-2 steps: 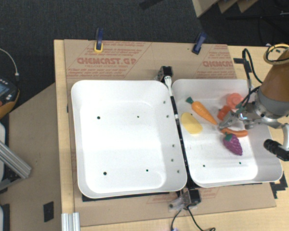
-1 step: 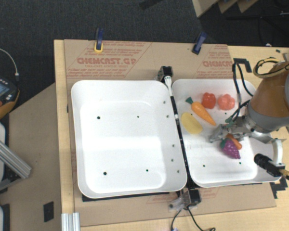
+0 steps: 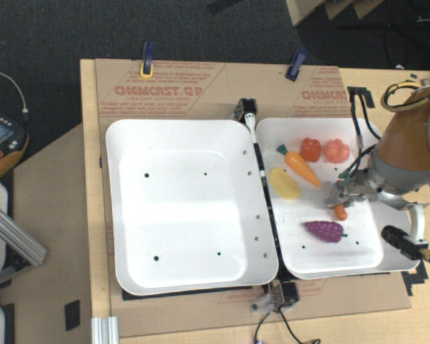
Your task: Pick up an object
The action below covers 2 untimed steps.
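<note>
Gripper [image 3: 342, 196] low in the right bin [image 3: 365, 260], over a small orange item [image 3: 340, 211].
Finger state: cannot tell. Carrot [image 3: 302, 168], lemon [image 3: 285, 183], grapes [image 3: 324, 230] lie nearby.

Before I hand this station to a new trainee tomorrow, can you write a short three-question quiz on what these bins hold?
1. True or false: the carrot lies in the right bin.
2. Which item lies nearest the front rim of that bin? A) yellow lemon-shaped piece B) purple grapes C) red tomato
3. Fill in: the gripper is down over a small ____-coloured item.

Key: 1 true; 2 B; 3 orange.
</note>
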Motion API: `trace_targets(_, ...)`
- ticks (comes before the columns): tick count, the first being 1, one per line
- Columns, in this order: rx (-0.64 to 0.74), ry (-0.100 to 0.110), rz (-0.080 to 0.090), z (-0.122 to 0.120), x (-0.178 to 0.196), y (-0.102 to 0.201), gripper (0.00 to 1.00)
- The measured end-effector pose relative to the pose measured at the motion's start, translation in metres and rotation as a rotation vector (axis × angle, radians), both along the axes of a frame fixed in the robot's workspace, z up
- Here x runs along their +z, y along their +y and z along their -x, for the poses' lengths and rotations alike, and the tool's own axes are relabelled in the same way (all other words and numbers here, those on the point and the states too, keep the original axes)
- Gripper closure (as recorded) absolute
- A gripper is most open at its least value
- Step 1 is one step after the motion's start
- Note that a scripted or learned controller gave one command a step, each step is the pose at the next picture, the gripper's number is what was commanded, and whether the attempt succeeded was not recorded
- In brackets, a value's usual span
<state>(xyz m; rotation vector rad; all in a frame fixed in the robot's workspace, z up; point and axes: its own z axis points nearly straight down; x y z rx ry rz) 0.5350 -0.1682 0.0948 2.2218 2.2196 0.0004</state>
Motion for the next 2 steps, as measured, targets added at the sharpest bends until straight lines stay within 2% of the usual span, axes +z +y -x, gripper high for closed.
trace_targets(1,0.009,-0.004,0.000,-0.061,-0.010,0.077,1.00)
trace_targets(2,0.007,-0.004,-0.002,-0.022,0.095,0.140,1.00)
